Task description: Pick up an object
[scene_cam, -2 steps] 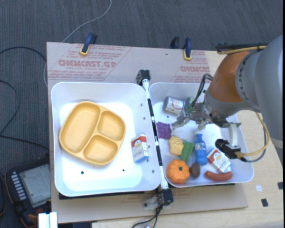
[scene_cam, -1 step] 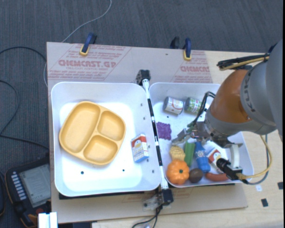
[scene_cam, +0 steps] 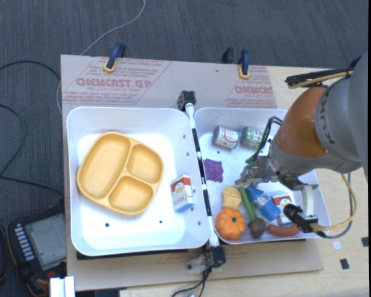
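While the arm [scene_cam: 321,129] reaches in from the right, the gripper [scene_cam: 252,177] sits low in the right bin [scene_cam: 260,113], down among the toy food; honestly can't tell if it's got anything or how it's set. Touching it on the near side are a corn cob [scene_cam: 232,197], a green stick-shaped veggie [scene_cam: 247,204] and a blue packet [scene_cam: 262,204]. An orange pumpkin [scene_cam: 230,223] sits further toward the front, two cans [scene_cam: 227,137] lie behind the gripper, purple grapes [scene_cam: 213,169] to its left. Well off to the left, the other bin [scene_cam: 74,166] holds a yellow divided plate [scene_cam: 119,172] and a small carton [scene_cam: 182,192].
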Controlling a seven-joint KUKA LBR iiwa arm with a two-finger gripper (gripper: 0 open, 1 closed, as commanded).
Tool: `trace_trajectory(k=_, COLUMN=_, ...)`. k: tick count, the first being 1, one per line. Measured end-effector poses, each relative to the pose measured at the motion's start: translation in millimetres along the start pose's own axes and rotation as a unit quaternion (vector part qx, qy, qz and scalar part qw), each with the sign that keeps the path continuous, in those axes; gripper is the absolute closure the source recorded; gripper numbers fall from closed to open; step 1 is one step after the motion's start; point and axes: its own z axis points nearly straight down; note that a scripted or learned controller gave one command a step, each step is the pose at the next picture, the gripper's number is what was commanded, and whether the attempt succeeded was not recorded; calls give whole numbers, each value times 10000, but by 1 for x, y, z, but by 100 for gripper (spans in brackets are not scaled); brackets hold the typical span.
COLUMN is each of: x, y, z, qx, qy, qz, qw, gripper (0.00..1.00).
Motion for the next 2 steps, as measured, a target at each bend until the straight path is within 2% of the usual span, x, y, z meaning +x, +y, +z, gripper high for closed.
trace_trajectory(k=1, x=52, y=41, z=-167, qx=53, qy=12, qz=-10, qw=10000, gripper=100)
trace_trajectory(k=2, x=107, y=98, z=-110, qx=76, qy=13, qz=-12, qw=10000, gripper=100)
